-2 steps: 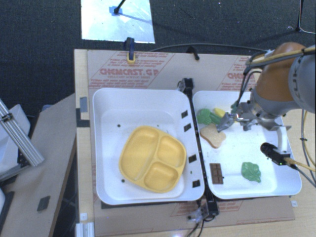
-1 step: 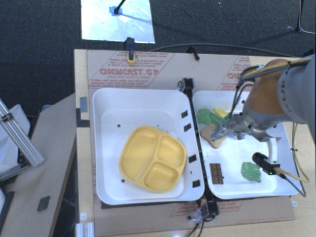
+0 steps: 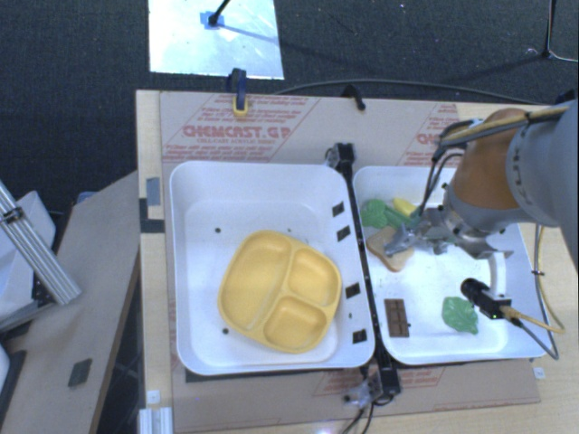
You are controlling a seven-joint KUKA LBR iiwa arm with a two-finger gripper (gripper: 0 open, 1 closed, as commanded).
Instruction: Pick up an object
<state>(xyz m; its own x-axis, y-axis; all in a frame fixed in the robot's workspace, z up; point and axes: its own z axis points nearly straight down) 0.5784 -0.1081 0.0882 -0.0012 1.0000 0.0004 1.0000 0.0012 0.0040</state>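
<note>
Reaching step: my fingers (image 3: 404, 240) sit low over the toast slice (image 3: 391, 253) in the right bin (image 3: 425, 346), grip unclear, so next comes closing and lifting.

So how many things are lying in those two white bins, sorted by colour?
Yellow: 2, the divided tray in the left bin and a small piece in the right bin
Green: 2, one near the top, one lower right
Tan: 1, a toast-like slice by the hand
Brown: 1, a small block
Total: 6
</note>
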